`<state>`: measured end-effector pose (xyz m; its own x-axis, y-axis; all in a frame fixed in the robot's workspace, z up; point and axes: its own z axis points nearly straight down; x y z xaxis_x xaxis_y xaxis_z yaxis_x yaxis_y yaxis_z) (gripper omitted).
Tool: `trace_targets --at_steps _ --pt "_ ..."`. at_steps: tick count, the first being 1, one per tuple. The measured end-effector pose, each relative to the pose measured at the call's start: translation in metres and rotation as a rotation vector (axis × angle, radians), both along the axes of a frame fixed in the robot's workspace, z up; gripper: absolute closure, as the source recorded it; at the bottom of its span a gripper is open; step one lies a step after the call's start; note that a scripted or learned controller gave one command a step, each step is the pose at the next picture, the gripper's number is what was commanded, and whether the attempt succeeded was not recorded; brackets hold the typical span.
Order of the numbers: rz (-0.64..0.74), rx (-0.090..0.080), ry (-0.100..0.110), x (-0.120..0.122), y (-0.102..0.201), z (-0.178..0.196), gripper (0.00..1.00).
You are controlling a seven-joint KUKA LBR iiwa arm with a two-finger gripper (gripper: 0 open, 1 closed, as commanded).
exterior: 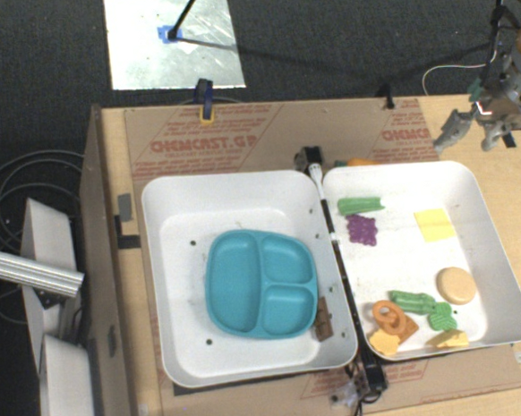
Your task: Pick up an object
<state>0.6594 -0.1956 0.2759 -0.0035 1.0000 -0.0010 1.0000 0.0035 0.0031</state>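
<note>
So the hand (481, 131) sits spread wide with nothing in it, up past the far right corner of the right bin (484, 196). The yellow block (434, 224) inside it is nearest, but lying that flat the fingers could easily slide off it.

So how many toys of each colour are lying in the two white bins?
Green: 3
Yellow: 3
Purple: 1
Tan: 1
Orange: 1
Brown: 1
Blue tray: 1
Total: 11
</note>
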Motion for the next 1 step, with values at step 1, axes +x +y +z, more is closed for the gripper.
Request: trace_targets --at_steps 1 --pt "-0.003 0.005 0.016 -0.0618 0.0154 -0.1365 0.0"
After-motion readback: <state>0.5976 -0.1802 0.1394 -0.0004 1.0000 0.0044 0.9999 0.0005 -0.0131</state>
